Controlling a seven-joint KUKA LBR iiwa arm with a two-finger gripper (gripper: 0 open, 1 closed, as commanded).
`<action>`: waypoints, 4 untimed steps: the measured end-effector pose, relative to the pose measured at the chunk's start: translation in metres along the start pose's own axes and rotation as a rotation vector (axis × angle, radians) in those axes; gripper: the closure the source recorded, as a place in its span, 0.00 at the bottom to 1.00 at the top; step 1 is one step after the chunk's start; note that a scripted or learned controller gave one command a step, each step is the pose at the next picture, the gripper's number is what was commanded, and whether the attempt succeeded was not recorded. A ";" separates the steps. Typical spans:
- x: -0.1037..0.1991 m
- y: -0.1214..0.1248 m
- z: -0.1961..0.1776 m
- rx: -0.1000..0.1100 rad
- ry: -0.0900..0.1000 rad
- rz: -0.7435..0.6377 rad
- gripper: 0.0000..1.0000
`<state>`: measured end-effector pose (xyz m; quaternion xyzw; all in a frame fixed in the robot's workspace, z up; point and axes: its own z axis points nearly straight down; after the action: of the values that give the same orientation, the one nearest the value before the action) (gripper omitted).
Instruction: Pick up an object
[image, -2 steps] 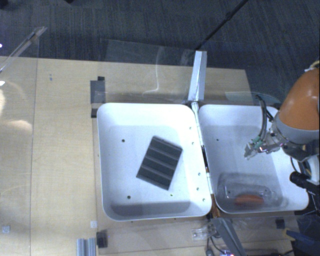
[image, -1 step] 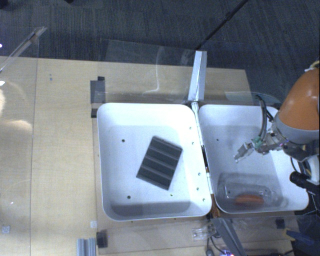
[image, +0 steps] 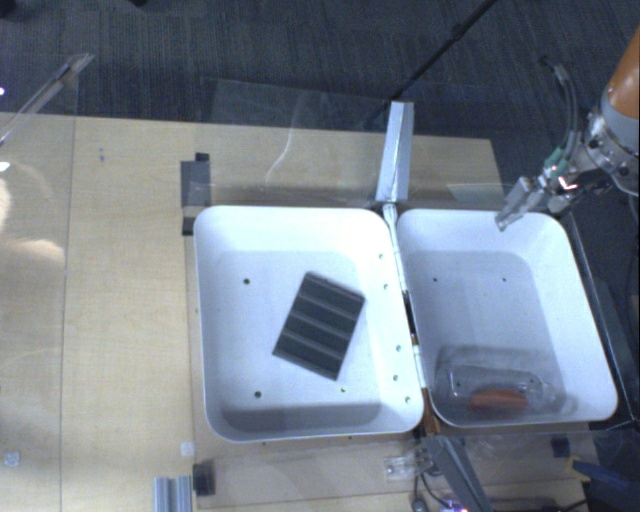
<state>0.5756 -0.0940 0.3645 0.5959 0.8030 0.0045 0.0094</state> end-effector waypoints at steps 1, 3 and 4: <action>0.064 -0.020 0.179 0.017 0.008 0.173 0.00; 0.052 -0.070 0.178 0.017 0.007 0.293 0.00; 0.059 0.010 0.180 0.017 0.006 0.361 0.00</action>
<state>0.5716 -0.0359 0.1843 0.7305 0.6829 0.0010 0.0012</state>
